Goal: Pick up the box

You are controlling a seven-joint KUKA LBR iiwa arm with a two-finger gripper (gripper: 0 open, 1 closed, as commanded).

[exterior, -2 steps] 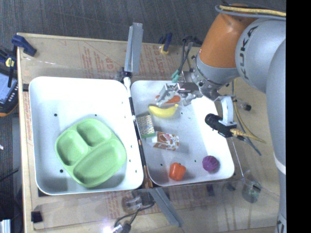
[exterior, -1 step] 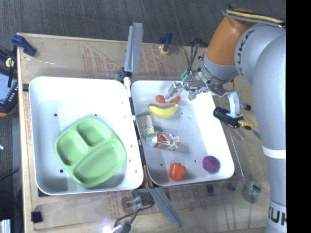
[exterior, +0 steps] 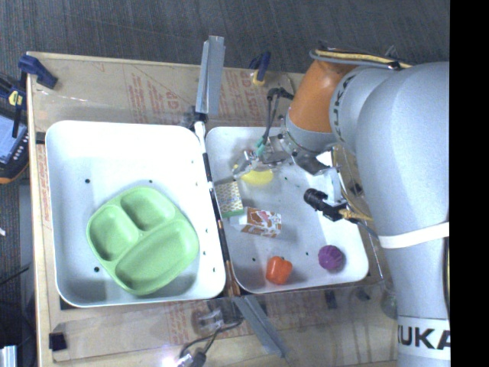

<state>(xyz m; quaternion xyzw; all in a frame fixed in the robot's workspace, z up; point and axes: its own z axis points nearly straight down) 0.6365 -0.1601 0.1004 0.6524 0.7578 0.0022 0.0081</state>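
The box [exterior: 262, 222] is small and flat, white with an orange and brown print. It lies in the middle of the right bin [exterior: 353, 275], near its left wall. My gripper [exterior: 254, 161] hangs over the far part of the same bin, just above a yellow fruit [exterior: 259, 177]. It sits well beyond the box and does not touch it. Nothing of the box is between the fingers.
A grey textured block [exterior: 228, 197] lies against the right bin's left wall, beside the box. An orange pepper [exterior: 279, 269] and a purple fruit [exterior: 331, 258] rest near the front wall. A green divided plate [exterior: 142, 240] lies in the left bin [exterior: 69, 147]. The arm's bulk covers the right side.
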